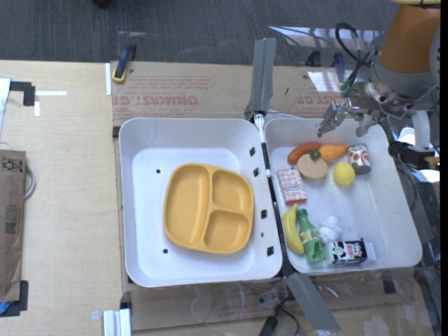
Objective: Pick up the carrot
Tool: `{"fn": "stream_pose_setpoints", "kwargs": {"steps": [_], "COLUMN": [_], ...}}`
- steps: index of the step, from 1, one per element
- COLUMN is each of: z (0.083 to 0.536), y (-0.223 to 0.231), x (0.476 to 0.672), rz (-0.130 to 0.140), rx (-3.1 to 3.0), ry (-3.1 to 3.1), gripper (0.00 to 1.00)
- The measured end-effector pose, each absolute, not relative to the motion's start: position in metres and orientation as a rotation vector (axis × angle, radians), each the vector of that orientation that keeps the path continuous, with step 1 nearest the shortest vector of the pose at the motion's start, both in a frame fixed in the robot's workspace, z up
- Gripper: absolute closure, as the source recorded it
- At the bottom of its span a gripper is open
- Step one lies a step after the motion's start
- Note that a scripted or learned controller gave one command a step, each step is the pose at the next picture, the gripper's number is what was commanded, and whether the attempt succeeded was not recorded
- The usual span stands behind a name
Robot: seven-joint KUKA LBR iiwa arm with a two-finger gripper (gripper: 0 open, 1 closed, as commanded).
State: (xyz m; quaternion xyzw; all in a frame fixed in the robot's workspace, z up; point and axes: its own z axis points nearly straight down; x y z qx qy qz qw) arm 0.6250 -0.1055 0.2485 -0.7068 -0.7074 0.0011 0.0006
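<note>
The carrot [334, 150] is orange with a green top and lies flat near the back of the right bin [392, 215]. It sits between a reddish sausage [301, 152] and a small can [358, 158]. My gripper [346, 124] hangs just above and behind the carrot, over the bin's back edge. Its fingers [327, 123] are spread open with nothing between them. It is not touching the carrot.
Crowded around the carrot are a beige round piece [313, 169] and a lemon [344, 174]. Nearer the front lie a red-white packet [290, 185], a banana [292, 231], a green bottle [311, 238] and a small carton [348, 251]. A yellow divided plate [208, 207] occupies the left bin [140, 187].
</note>
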Motion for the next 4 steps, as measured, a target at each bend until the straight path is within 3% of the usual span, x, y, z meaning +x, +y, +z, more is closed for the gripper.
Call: {"fn": "stream_pose_setpoints", "kwargs": {"steps": [1,2,3,4], "z": [0.361,0.254,0.362,0.277], "y": [-0.102,-0.127,-0.137,-0.142], "x": [0.57,0.507,0.543,0.508], "rz": [0.004,0.004,0.004,0.005], "rx": [-2.248,-2.198,-2.262,-2.297], "ry": [-2.195,-2.242,-2.181,-2.141], "gripper": [0.0,0.0,0.0,0.0]}}
